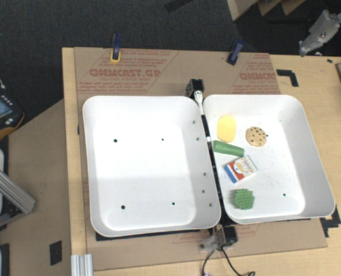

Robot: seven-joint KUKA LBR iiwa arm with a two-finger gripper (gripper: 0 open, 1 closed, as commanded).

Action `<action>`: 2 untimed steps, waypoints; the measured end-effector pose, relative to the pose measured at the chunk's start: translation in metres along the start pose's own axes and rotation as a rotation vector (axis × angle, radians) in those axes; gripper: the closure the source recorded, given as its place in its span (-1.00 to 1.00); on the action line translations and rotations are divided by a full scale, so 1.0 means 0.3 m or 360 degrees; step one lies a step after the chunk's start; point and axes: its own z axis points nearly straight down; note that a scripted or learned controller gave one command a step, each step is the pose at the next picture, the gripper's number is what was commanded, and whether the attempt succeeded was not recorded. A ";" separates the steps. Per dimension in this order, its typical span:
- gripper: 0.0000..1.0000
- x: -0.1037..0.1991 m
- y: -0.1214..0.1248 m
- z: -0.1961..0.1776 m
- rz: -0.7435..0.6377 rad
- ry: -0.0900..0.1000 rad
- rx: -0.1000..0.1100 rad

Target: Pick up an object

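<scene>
Cookie (256,135) lies in the right bin (308,154) on a brown counter (72,154) above dark carpet (43,16); I cannot tell the far-right jaws' state.

bins (141,211): smooth white plastic, faint sheen
bench (158,68): matt brown board, printed red lettering
green ball (244,199): bumpy, rough-looking surface
cookie (256,135): grainy, speckled, matt
yellow piece (226,128): smooth, plastic-looking
floor (49,16): dark, carpet-like texture

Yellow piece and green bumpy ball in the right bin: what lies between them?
In the camera view, a green cylinder and a small red-white-blue packet lie between the yellow piece and green bumpy ball.
</scene>
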 end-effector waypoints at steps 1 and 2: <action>1.00 0.000 0.005 -0.001 0.0003 0.0000 0.0026; 1.00 -0.001 0.008 -0.036 0.0002 -0.0003 0.0019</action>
